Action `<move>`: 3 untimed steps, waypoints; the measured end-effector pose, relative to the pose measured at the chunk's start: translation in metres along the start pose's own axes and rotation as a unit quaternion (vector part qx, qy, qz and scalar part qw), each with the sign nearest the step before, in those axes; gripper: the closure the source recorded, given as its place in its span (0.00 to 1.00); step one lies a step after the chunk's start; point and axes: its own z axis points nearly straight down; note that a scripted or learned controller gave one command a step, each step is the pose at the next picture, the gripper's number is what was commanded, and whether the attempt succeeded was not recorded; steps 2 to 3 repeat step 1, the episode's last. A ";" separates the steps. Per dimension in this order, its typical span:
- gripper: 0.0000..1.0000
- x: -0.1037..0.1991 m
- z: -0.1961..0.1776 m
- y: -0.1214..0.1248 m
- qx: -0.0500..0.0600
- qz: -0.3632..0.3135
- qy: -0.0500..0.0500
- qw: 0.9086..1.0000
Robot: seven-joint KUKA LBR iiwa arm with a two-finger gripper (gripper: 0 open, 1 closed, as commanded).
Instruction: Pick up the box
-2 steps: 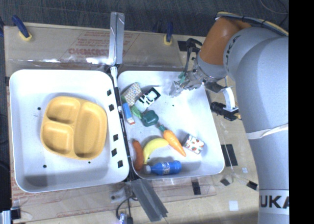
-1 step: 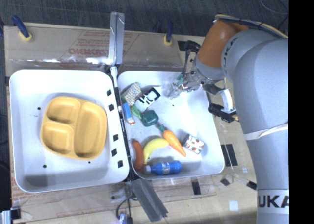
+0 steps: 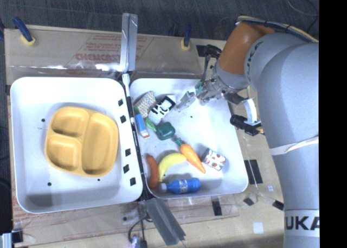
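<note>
Right bin (image 3: 230, 133): small white box with red spots (image 3: 214, 159) beside the carrot (image 3: 191, 156), toward the near right corner. Gripper (image 3: 188, 100) well beyond the carrot, apparently empty; jaw opening cannot be told.

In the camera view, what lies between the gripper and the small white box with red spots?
Bare white bin floor lies between the gripper and the small white box with red spots; the camera view shows nothing standing there.
</note>
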 end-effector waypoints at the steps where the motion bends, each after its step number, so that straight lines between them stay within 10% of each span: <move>1: 1.00 0.001 -0.011 0.001 0.000 -0.003 -0.001 1.000; 3: 1.00 0.001 -0.011 0.001 0.000 -0.003 -0.001 1.000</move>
